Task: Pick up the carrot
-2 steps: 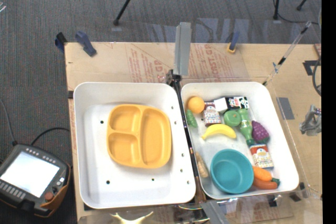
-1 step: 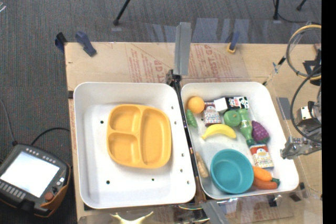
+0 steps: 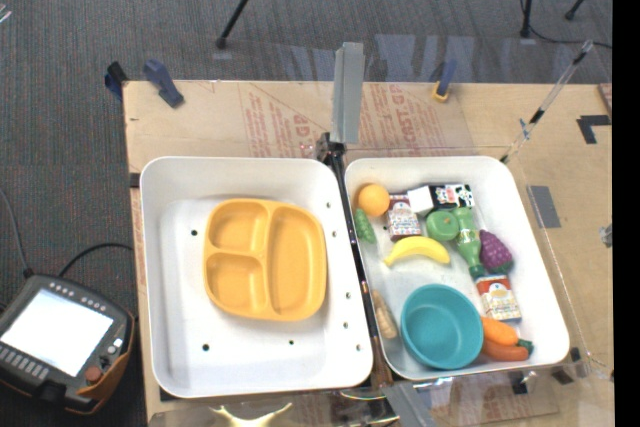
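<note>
**Lying in the near right corner of the view's right-hand bin: the carrot**

The carrot (image 3: 498,331) rested against the bin's (image 3: 545,260) front wall, touching a darker orange-red piece (image 3: 503,352) and just beside a teal bowl (image 3: 442,325). A small labelled jar (image 3: 497,296) stood just behind it, with purple grapes (image 3: 495,250) and a banana (image 3: 417,251) farther back. Whether the gripper was released or clenched could not be told. The jar's label was too small to read.
</note>
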`<state>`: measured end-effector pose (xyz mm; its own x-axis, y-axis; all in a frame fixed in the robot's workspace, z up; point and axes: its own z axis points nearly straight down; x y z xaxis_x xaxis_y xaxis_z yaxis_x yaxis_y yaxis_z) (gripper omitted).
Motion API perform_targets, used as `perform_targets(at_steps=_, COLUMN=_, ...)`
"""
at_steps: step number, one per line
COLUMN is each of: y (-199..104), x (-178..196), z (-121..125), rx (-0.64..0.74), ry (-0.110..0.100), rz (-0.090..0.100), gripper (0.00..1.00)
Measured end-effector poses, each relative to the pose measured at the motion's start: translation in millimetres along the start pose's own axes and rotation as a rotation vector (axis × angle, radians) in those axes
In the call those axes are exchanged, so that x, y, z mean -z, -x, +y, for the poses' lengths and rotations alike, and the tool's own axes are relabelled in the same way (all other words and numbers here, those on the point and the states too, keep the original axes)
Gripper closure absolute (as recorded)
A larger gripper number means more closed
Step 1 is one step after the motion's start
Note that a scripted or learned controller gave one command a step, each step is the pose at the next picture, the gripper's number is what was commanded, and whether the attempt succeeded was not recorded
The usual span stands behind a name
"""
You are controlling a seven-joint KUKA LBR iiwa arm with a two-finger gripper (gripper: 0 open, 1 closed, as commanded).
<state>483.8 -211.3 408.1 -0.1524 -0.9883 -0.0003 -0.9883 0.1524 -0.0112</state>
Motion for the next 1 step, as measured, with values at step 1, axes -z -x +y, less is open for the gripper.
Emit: perform_targets(at_steps=1, y=-1.5, x=-155.2, z=10.9, rx=0.224, ry=0.022, rz=-0.011, gripper=1.0)
